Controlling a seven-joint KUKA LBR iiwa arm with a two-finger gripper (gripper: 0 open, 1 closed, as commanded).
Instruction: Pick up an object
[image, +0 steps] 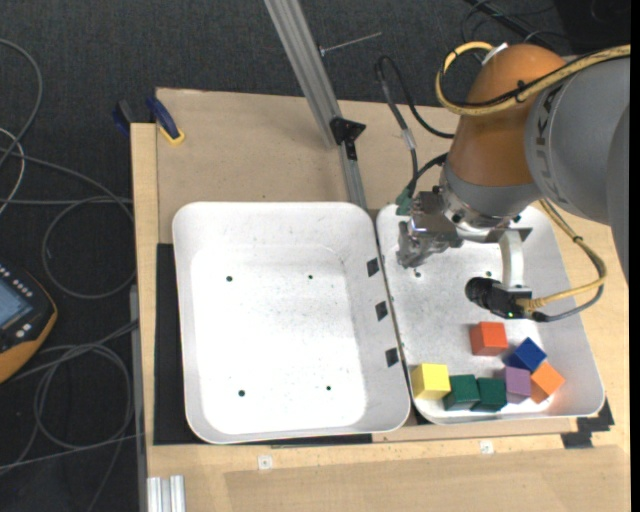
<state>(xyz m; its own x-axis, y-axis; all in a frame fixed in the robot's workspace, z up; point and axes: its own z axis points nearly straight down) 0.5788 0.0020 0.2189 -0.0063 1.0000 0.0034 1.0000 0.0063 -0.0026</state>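
Wooden worktop (250, 150) bearing two white bins.
Gripper (413, 255) hangs over the right bin (440, 300), finger state unclear; blocks (490, 385) lie nearer the front rim, apart from it.

The grey arm (585, 130) comes in from the right side of the camera view, and its orange band (505, 110) sits just above the wrist, over the far part of the right bin (570, 320). Below the band the wrist points down and a little toward the left wall of this bin. The gripper (415, 252) hangs over the far left part of the right bin, near its left wall, with nothing visible between its tips.
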